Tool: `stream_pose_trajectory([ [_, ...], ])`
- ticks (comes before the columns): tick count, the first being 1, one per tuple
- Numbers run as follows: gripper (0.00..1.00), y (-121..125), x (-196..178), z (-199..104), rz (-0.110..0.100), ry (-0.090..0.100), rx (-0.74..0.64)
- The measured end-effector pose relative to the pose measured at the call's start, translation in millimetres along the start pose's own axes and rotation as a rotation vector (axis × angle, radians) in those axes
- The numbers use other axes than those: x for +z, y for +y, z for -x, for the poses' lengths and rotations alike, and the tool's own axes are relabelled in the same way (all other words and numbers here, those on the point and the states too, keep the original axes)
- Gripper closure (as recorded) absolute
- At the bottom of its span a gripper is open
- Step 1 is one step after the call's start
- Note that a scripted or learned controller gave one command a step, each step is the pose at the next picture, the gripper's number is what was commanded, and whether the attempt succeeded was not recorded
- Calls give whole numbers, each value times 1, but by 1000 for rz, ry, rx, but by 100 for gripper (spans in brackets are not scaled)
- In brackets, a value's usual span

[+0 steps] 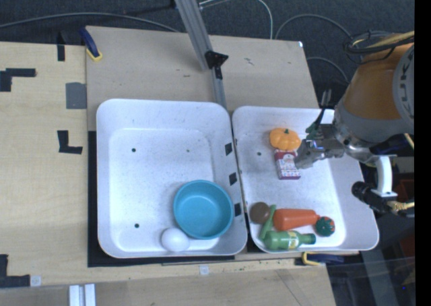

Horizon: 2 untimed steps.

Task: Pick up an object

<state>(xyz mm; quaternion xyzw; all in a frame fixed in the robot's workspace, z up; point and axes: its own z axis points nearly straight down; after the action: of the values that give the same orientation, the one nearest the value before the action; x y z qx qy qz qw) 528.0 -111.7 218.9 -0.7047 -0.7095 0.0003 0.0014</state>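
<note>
Pumpkin (285, 139) and small carton (288, 165) sit at nine o'clock of the gripper (308, 155) in the right bin (350, 197); finger state cannot be told.

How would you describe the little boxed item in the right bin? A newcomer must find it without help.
Look in the right bin, at its upper half. Just below the orange pumpkin lies a small red and white carton, close beside the claw. It is the one flat, boxy thing there; its neighbours are rounded toy foods.
</note>
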Motion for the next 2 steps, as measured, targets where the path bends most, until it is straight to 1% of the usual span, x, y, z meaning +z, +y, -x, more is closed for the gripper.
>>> stream_pose_trajectory([
  [1, 100, 18, -7, -60, 2, 1, -2],
  [2, 100, 35, -3, -123, 1, 1, -2],
])
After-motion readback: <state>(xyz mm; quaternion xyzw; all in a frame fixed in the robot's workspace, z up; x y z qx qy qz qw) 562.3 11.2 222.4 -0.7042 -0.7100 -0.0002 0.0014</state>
